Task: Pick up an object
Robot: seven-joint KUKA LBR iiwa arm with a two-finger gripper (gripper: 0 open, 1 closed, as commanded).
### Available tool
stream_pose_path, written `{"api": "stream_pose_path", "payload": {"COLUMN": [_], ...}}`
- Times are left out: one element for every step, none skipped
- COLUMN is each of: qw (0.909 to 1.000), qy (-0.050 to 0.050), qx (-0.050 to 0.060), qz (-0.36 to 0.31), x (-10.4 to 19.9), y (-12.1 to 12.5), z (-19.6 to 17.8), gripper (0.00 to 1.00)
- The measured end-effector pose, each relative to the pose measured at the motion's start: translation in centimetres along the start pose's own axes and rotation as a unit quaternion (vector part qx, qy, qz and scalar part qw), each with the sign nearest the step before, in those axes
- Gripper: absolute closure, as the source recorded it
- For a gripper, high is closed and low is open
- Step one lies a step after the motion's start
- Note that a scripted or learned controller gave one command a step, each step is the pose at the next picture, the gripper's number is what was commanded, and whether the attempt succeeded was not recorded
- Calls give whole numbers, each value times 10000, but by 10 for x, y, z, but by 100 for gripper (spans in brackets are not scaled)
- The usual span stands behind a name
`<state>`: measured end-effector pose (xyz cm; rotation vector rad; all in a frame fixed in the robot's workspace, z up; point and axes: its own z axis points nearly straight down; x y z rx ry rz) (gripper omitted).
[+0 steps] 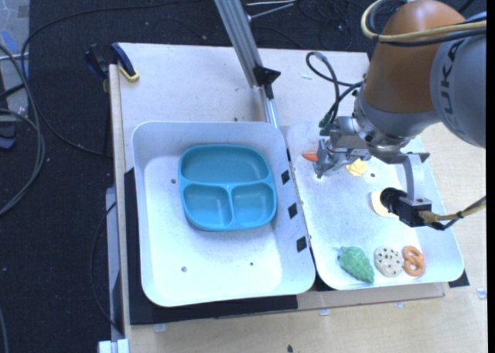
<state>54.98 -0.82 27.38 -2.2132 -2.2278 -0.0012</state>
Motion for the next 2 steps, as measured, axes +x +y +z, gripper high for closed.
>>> {"api": "stream_pose_path", "payload": {"qw": [10000, 10000], "qy": [-3, -2], "qx": [-6, 14], "qz": [-6, -5], "x": [52, 107], "y": [14, 22], "z": [5, 33], "gripper": [100, 100]}}
